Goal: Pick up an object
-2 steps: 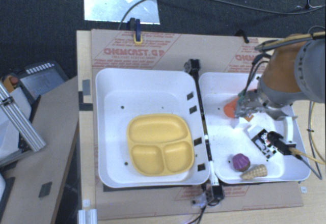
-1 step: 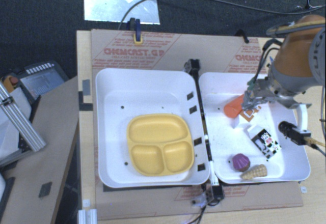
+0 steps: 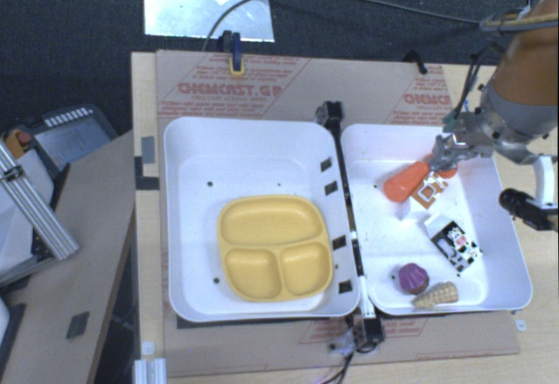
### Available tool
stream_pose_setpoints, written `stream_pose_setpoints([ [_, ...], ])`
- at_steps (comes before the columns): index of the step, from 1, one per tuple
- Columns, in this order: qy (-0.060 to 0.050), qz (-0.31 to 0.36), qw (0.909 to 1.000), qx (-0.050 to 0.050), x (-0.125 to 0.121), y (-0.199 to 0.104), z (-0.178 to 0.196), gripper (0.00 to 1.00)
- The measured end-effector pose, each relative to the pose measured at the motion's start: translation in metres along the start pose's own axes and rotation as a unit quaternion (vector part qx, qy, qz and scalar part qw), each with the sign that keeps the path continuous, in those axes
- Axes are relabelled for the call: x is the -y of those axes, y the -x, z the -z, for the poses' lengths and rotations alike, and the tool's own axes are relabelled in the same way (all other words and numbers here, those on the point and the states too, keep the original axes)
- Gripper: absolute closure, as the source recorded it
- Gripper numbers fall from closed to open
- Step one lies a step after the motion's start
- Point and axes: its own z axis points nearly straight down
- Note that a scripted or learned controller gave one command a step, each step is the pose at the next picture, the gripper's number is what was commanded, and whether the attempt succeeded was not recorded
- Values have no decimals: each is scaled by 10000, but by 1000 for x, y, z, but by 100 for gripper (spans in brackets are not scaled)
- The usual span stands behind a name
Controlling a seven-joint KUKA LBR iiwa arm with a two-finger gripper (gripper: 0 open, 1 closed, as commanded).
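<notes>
Orange carrot [image 3: 405, 181]: upper middle of right bin [image 3: 511, 225], long axis running lower-left to upper-right, its upper-right end touching the claw [image 3: 447, 155], whose grip state cannot be told.

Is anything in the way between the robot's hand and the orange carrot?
No, nothing visible is in the way. The hand is right at the upper end of the orange carrot in the right bin. The white and orange card lies beside the carrot, not between them.
</notes>
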Motion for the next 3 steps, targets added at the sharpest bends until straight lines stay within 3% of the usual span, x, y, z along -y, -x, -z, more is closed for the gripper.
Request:
stream_pose_setpoints([
  [1,-10,0,10000,-2,-2,0,40,100],
  [3,-35,26,10000,-20,20,-109,22,100],
])
